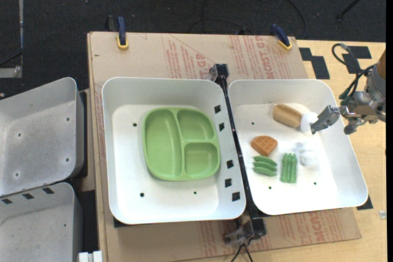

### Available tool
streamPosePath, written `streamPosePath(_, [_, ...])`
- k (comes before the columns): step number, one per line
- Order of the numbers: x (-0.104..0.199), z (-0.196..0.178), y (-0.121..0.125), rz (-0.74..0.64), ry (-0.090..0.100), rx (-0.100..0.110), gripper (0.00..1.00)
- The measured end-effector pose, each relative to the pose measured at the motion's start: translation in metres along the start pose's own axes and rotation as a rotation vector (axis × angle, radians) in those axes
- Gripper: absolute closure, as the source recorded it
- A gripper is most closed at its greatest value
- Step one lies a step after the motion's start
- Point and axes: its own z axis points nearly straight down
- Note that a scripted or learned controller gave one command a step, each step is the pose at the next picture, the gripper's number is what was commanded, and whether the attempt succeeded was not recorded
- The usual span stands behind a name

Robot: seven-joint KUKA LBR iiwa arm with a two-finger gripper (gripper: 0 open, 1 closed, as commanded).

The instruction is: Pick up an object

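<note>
Pincer (336, 119) hovers beside smooth tan bread roll (288, 115), ridged green beans (288, 168).

Cardboard-topped bench (178, 52), two white bins (120, 132) side by side

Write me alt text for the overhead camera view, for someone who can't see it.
A robot gripper hangs open over the right edge of the right white bin, holding nothing. That bin holds a tan bread roll, a waffle piece, two green bean pods and a small clear object. The left bin holds a green divided plate.
</note>
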Motion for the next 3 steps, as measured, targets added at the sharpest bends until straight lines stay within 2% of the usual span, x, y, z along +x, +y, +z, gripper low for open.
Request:
streamPosePath(1, [0.001, -0.007, 0.002, -0.004, -0.003, -0.012, 0.0])
streamPosePath(3, [0.005, 0.083, -0.011, -0.002, -0.002, -0.011, 0.0])
